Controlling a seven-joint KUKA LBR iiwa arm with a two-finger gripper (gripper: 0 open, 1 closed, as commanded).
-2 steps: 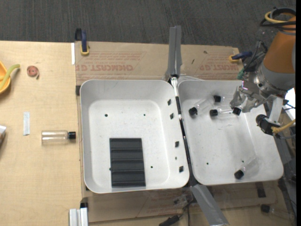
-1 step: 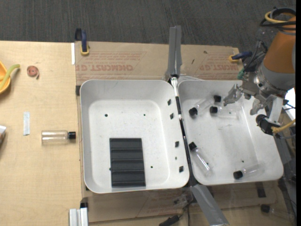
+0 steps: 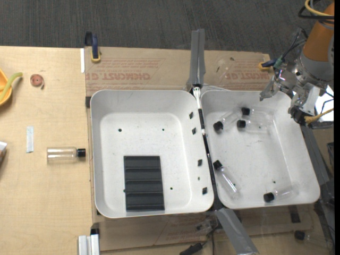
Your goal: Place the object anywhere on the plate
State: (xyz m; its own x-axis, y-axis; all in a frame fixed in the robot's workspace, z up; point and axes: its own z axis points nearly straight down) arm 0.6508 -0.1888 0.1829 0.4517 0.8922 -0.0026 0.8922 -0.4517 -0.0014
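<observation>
Camera view: my gripper (image 3: 297, 97), grip unreadable, at right bin's (image 3: 303, 142) far corner.
Advice: I'd seize one black-capped vial (image 3: 229, 122); carry left to black plate (image 3: 143, 183).

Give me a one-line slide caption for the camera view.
KUKA arm at the right bin holding clear black-capped bottles; dark ribbed plate in the left bin.

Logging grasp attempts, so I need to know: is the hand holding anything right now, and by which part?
Cannot be told. The hand sits at the right bin's far right edge, too cluttered to read; the bottles lie apart in the bin.
</observation>
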